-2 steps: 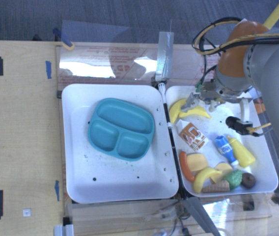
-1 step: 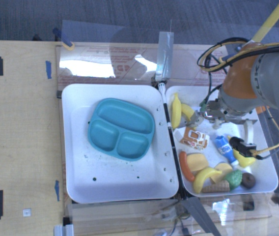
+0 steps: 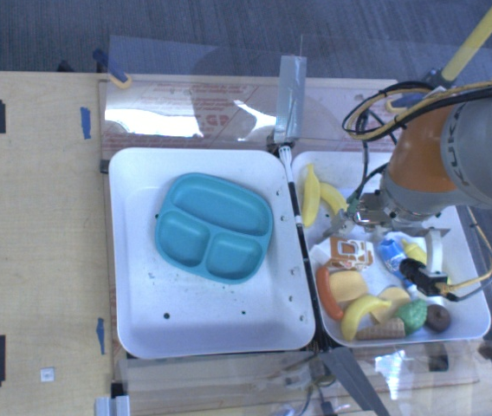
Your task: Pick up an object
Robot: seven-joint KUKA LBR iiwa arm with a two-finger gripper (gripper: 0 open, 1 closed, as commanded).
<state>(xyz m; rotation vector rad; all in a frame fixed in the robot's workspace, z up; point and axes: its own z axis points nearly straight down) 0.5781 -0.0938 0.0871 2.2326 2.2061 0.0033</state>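
Starting at the left, I see the left bin [image 3: 133, 319] holding a blue divided plate [image 3: 215, 226], sitting toward its eleven o'clock half. Nothing for me there. Moving right, across the divider, the right bin [image 3: 475, 319] is crowded with toy food. A yellow banana [image 3: 310, 193] lies at ten o'clock, against the wall. Below it, an orange-and-white packet [image 3: 351, 253] sits near the centre, and a second banana [image 3: 360, 311] curls at six o'clock beside a green piece [image 3: 414, 315] and a brown round one [image 3: 437, 318]. My gripper [image 3: 376, 217] hangs over the bin's middle, just above the packet; whether it's open or closed I cannot tell, the wrist hides it. I'd judge the top banana the best target: light, stiff plastic, probably slick, lying apart from the pile. I'd take it across the narrow middle, where the curve is thinnest.
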